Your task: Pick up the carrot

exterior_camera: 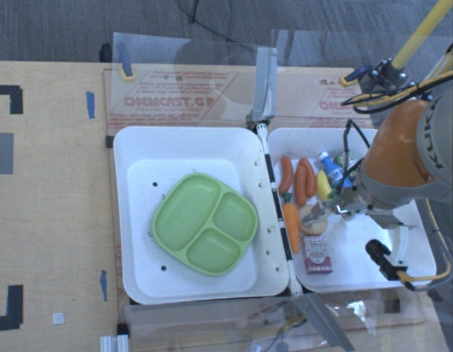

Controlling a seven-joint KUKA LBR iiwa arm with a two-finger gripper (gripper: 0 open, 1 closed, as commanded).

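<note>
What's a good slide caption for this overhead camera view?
KUKA arm's gripper hovers over the right bin beside the carrot; green divided plate sits in the left bin.

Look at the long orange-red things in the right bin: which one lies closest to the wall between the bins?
The carrot. It lies along the dividing wall, lower in the view and brighter orange than the two reddish sausages that lie side by side above it.

The plate [205,224] looks smooth matt green plastic; the bins [138,160] speckled white plastic; the tabletop [50,218] pale matt wood.
</note>
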